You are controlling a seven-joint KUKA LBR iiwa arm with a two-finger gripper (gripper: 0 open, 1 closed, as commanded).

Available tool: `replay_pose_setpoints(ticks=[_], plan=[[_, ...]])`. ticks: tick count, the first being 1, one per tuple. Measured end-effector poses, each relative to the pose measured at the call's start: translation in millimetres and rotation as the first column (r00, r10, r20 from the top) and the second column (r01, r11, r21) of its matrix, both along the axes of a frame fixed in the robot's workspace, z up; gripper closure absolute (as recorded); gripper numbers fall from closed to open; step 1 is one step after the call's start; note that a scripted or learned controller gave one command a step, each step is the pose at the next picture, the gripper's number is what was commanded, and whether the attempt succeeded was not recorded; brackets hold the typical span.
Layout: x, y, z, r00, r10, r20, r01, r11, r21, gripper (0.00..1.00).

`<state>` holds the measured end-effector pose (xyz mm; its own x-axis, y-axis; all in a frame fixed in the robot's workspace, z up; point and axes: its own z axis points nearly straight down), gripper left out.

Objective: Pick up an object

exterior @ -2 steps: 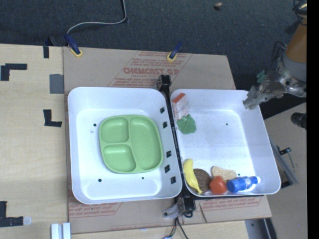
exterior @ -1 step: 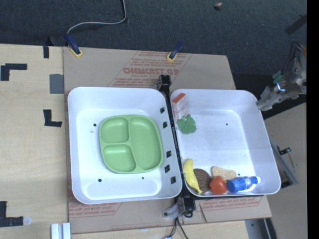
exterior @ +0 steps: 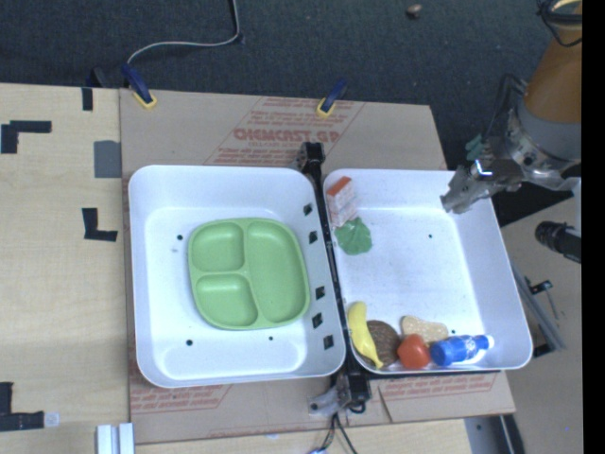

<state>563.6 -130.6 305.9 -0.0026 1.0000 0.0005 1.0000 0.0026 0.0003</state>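
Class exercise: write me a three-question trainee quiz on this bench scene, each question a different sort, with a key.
1. True or false: the green divided plate lies in the left bin.
2. Which item sits nearest the right bin's front right corner? A banana B blue bottle C green leafy piece
3. Fill in: the gripper hangs over the right bin's ____ right corner.

Key: 1 true; 2 B; 3 far
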Motion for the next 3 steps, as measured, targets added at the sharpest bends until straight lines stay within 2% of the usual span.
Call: replay_pose_setpoints(ticks=[1, 2, 3], plan=[[35, -62, -19, 1.0, -0.003, -0.001, 0.003, 1.0, -0.003, 1.0], [29, 45, -34, 1.0, 0.0, -0.001, 0.0, 1.0, 0.0, 1.0], [60, 0, -72, 1.0, -0.003, -0.002, 0.003, 1.0, -0.002, 1.0]])
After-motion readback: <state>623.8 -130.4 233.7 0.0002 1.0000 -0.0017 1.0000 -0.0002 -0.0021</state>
